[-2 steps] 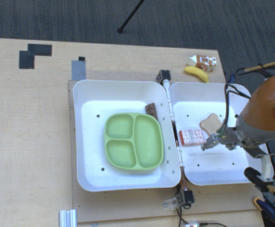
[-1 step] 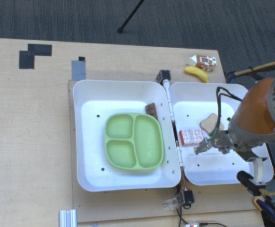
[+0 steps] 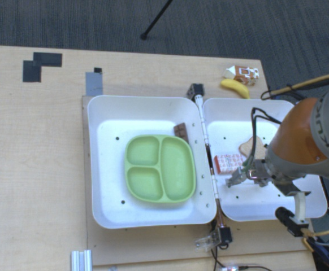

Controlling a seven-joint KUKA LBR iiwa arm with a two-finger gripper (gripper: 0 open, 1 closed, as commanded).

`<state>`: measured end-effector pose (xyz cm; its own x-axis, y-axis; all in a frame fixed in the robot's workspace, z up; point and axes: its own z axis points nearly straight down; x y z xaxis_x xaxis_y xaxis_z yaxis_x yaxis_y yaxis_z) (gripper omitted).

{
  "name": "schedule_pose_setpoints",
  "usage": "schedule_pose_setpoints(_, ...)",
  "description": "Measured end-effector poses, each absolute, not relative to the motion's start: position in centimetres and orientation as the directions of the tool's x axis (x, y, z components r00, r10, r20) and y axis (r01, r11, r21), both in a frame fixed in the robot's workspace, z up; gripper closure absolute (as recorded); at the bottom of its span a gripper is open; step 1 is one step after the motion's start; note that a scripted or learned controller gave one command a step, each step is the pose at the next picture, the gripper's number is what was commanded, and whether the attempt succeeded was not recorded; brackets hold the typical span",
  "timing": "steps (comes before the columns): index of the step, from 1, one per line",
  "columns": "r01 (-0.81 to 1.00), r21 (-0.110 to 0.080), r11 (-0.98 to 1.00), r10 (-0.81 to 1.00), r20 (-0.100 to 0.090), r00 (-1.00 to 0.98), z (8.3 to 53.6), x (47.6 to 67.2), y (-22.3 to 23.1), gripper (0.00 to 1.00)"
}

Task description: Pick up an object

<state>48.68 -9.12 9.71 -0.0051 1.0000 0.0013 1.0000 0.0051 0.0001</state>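
Two bins: gripper (image 3: 236, 179) low in the right bin (image 3: 232, 208) just beside the red-and-white packet (image 3: 228, 163), apparently placed for a grasp, finger state indiscernible, nothing visibly held.

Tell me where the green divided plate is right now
The green divided plate lies in the left bin, toward its right side, just below a small brown object near the wall between the bins.

The grey arm (image 3: 317, 140) is reached in from the right, its gripper (image 3: 236, 179) lowered above the right bin's (image 3: 232, 208) floor.
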Motion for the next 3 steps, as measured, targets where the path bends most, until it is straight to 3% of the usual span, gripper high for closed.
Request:
schedule_pose_setpoints(1, 1.000, 0.004, 0.007, 1.000, 0.002, -0.007, 10.8, 48.8, -9.1, 1.00)
schedule_pose_setpoints(3, 1.000, 0.005, 0.001, 1.000, -0.001, -0.001, 8.7, 48.8, -8.6, 1.00)
